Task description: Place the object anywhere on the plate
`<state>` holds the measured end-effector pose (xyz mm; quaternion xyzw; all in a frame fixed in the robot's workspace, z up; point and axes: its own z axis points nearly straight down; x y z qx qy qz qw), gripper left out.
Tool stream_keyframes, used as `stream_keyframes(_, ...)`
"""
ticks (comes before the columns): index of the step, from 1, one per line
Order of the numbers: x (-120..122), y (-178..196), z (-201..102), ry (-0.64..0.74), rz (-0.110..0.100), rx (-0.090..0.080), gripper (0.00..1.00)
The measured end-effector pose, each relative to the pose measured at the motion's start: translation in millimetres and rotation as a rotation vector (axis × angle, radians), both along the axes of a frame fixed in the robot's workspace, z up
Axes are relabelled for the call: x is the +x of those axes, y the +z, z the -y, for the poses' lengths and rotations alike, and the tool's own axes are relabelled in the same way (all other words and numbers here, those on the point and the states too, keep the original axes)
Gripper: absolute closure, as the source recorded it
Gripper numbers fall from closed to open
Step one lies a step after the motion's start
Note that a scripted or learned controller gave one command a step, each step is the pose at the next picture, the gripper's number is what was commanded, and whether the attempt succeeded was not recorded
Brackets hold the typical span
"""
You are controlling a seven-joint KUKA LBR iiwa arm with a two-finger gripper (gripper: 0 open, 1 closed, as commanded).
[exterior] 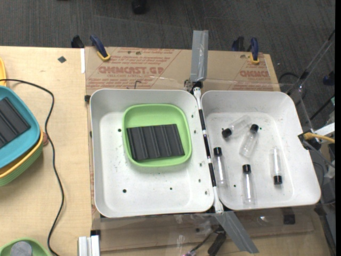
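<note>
Far left of frame: a stack of teal and yellow-green plastic trays (pixel 16 137) sits on the light wooden worktop (pixel 58 196), cut off by the frame edge, with a black cable (pixel 53 159) looping past it.

Left white shallow bin (pixel 106 196): a light green square plastic plate (pixel 157 135) lies in its upper middle, with a dark grey ribbed insert (pixel 156 142) lying on it.

Right white shallow bin (pixel 298 191): five clear plastic vials with black caps (pixel 249 142) lie scattered, well apart from the plate. One lies along the left wall, two near the upper centre, one low centre, one toward the right.

Behind both bins: a brown cardboard sheet (pixel 133 68) held by blue and yellow clamps (pixel 99 48).

Gripper: its state cannot be told.
</note>
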<state>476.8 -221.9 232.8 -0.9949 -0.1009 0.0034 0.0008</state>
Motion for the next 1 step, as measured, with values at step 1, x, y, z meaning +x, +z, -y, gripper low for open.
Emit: stream_keyframes(1, 0.1, 2.2, 0.0, 0.001, 0.001, 0.000, 0.00)
